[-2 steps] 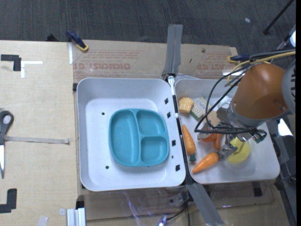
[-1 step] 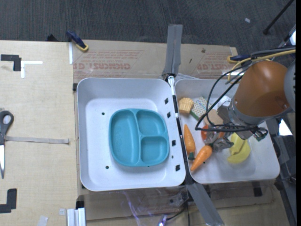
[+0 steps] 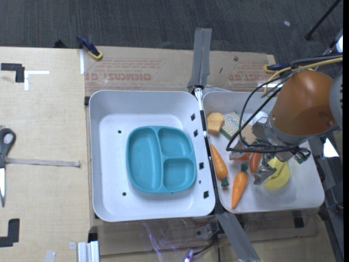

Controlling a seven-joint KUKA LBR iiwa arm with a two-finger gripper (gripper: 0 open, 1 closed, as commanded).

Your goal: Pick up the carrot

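Gripper: the gripper (image 3: pixel 265 171) hung low in the right bin, under the orange band (image 3: pixel 301 103); whether its fingers were apart or together could not be told, as cables and the wrist crossed over them.
Beside the gripper: a yellow, banana-like toy (image 3: pixel 278 175) lay touching it at 3 o'clock; a small red-orange piece (image 3: pixel 254 161) showed just at its 10 o'clock, half hidden.
Carrot: one carrot (image 3: pixel 239 188) lay free on the bin floor at the gripper's 8 o'clock, near it but apart, green top towards 12 and tip towards 6, nothing clamped on it.
Second carrot: another, slimmer carrot (image 3: pixel 218 162) lay at the gripper's 9 o'clock, along the bin's left wall, tip towards 11.
Far corner: a yellow corn-like piece (image 3: pixel 215 123) and a pale speckled packet (image 3: pixel 231 124) sat side by side at the gripper's 11 o'clock, near the top-left corner.
Right bin: the right bin (image 3: pixel 283 202) had bare floor along its 6 o'clock rim, below the carrot and the yellow toy.
Left bin: the left bin (image 3: pixel 103 162) held a teal divided plate (image 3: pixel 162 159) at its centre, with bare white floor all round it.
Bench: scissors (image 3: pixel 4 162) lay at the far 9 o'clock edge, well apart from both bins.
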